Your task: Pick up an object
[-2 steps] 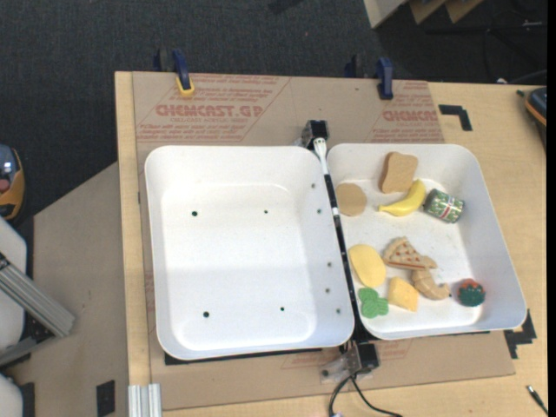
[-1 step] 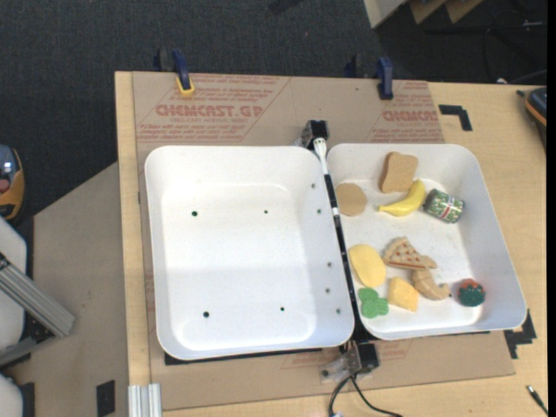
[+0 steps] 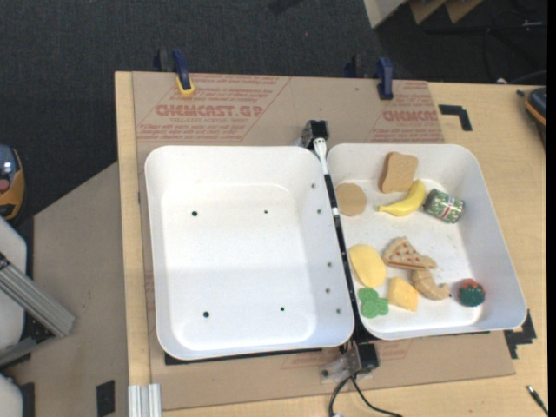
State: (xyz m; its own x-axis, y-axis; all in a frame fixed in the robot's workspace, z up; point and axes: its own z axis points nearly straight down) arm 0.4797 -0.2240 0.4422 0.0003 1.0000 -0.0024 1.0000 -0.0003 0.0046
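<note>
The right bin (image 3: 486,233) holds several toy food items. A slice of bread (image 3: 398,172) lies at the back, with a banana (image 3: 407,201) and a green can (image 3: 444,207) just in front of it. A round cookie (image 3: 351,199) sits near the bin's left wall. Nearer the front lie a yellow lemon-like piece (image 3: 367,266), a pizza slice (image 3: 408,254), a cheese wedge (image 3: 402,294), a croissant (image 3: 431,286), a green clover-shaped piece (image 3: 373,303) and a red and green strawberry (image 3: 471,293).
The left bin (image 3: 174,181) stands beside the right one, sharing a middle wall (image 3: 332,224). Both rest on a brown cardboard sheet (image 3: 261,102) held by blue clamps (image 3: 181,68) at the back. Cables (image 3: 352,372) run from the front edge.
</note>
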